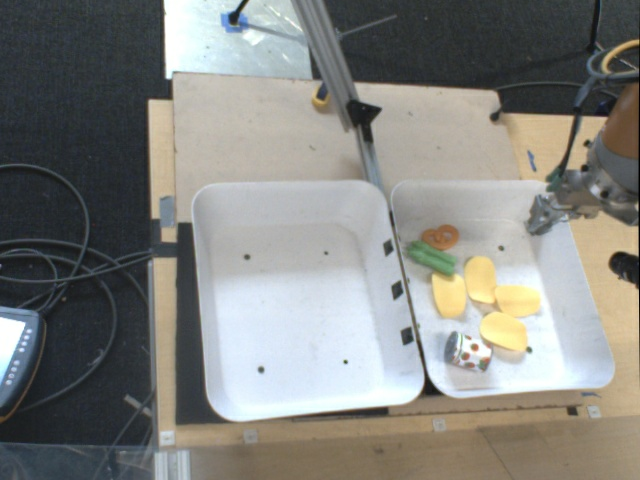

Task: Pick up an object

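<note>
The right white bin (pixel 580 268) holds several small items. A brown pretzel-shaped piece (pixel 440 236) lies beside a green pod (pixel 432 259). Several yellow chip-like pieces (pixel 481 279) cluster in the middle, and a small white can with red dots (pixel 467 351) lies on its side near the front. My gripper (pixel 541 215) hangs over the bin's far right rim, apart from all of these, with nothing seen between its fingers.
The left white bin (pixel 215 218) stands beside the right one, joined by a taped edge (pixel 397 290). A slanted metal pole (pixel 330 48) crosses the back of the bench. Cables (pixel 60 268) and a pendant (pixel 15 353) lie at the left.
</note>
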You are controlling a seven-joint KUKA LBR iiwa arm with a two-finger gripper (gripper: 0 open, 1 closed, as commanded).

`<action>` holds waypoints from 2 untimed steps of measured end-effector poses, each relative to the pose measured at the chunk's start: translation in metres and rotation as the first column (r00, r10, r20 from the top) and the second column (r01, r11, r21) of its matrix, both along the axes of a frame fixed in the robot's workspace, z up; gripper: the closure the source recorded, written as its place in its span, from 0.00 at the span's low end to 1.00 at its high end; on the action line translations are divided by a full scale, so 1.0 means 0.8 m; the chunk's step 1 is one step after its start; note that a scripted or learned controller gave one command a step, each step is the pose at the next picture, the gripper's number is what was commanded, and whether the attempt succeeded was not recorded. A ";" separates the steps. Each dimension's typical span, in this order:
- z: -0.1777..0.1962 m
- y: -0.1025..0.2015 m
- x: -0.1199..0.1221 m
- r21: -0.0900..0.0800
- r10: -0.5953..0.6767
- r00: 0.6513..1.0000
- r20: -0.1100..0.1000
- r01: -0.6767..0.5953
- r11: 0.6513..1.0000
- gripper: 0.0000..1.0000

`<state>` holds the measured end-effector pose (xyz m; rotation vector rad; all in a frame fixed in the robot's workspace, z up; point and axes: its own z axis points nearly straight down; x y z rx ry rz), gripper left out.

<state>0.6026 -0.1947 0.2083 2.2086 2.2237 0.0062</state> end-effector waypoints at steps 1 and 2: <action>0.029 0.000 0.002 0.000 -0.001 1.000 -0.003 0.001 1.000 1.00; 0.038 0.073 -0.017 0.005 0.004 1.000 -0.007 -0.003 1.000 1.00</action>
